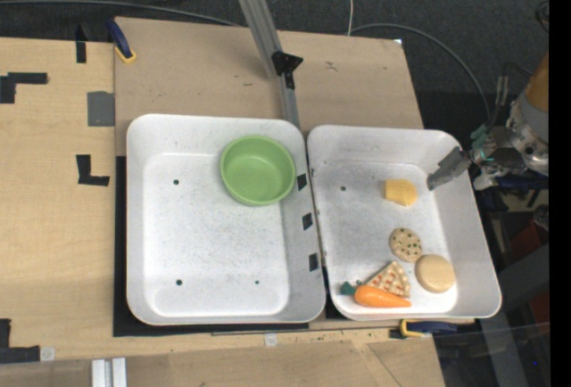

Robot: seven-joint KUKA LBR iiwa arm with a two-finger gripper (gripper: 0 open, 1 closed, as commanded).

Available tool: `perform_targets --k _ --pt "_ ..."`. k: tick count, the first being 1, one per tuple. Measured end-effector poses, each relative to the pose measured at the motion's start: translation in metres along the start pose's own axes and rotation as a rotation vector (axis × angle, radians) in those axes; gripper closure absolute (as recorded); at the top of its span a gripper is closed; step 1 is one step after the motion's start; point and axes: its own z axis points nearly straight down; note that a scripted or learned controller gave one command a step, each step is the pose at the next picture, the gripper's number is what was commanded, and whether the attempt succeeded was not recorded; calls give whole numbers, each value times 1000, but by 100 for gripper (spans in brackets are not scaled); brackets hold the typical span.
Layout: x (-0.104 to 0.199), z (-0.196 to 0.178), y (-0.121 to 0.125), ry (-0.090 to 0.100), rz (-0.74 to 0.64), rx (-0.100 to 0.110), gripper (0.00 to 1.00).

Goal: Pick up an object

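Yellow cheese wedge (401,192) near right bin (375,137) far edge: light, rigid, best pinched across flat sides. Gripper (443,171) just beside; opening impossible to tell.

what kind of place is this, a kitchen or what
Probably a robot lab bench, not a kitchen: two white bins on a taped wooden bench, toy food such as a carrot, and a gripper.
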Motion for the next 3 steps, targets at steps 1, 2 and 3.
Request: perform_targets --k 1,2,3 --pt "0 0 0 0 0 0 0" --pt "2 55 -11 1 2 6 0" --pt "0 110 -22 1 3 6 0"
